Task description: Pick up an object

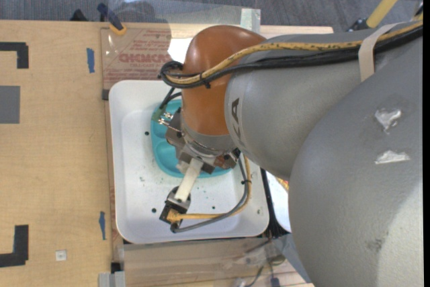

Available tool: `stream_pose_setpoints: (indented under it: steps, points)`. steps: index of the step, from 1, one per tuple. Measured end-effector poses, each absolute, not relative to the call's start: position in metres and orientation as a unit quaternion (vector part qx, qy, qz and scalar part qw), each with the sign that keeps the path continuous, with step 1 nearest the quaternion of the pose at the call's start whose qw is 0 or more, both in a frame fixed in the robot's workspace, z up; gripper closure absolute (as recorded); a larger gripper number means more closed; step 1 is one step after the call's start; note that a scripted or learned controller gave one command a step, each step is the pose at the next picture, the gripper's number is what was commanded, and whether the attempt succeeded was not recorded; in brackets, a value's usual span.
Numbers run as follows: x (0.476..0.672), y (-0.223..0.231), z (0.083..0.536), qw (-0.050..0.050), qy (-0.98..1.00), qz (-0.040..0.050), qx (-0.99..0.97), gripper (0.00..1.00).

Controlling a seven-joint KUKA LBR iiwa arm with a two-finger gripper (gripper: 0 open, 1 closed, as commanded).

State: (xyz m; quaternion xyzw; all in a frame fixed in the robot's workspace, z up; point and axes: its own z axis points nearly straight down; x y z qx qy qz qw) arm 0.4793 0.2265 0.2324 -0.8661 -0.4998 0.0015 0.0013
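The arm (302, 117) hangs low over a teal object (163, 152) in the white bin (127, 165), and I cannot tell the pincer's (199, 159) state

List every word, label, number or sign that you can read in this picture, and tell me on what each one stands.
"A": a black letter on the grey arm casing, near the orange band; it seems to be part of a longer marking that curves out of sight.
Red print, several lines, on the clear plastic sheet: too blurred to read.
Small pale square sticker on the wooden bench: too small to read.
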Motion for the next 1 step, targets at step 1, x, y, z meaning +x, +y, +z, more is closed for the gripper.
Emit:
stream_pose_setpoints:
  steps: [1]
  points:
    - [0.4881, 0.2243, 0.2012, 0.0, -0.277, 0.0007, -0.961, 1.0]
